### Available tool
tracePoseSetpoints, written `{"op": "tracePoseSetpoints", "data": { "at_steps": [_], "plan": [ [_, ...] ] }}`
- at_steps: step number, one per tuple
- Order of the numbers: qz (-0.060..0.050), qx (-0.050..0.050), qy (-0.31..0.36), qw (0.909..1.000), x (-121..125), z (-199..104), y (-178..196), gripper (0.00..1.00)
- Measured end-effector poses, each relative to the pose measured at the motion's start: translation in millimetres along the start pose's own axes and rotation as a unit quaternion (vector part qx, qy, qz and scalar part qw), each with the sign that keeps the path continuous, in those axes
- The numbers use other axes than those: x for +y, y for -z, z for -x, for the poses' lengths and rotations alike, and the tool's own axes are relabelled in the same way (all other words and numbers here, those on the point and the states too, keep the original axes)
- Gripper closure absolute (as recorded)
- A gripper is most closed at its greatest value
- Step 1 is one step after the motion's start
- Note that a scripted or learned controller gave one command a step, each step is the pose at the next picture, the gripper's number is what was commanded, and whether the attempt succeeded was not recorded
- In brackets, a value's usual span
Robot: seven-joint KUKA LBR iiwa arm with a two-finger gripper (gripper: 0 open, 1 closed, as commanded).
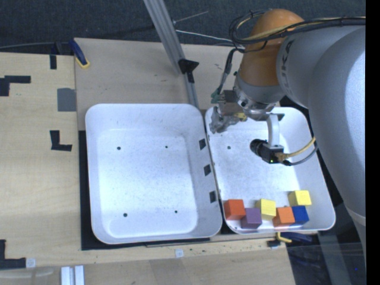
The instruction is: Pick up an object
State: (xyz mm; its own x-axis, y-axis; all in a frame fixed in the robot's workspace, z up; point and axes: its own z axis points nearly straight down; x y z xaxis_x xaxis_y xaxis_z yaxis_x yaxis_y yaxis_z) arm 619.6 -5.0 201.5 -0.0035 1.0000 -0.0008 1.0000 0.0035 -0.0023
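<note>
I count two white bins on the table: the left bin (145,171) and the right bin (270,177). In the right bin I count six small blocks, all along its near edge: two orange blocks (234,208) (285,216), two yellow blocks (268,208) (300,198), one purple block (252,217) and one blue block (300,215). I count one arm (279,58) over the bins, carrying one tool (218,122).
</note>
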Motion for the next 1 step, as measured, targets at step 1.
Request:
{"op": "tracePoseSetpoints", "data": {
  "at_steps": [1],
  "plan": [
    [0.0,0.0,0.0,1.0,-0.2,0.2,-0.5,0.0]
  ]
}}
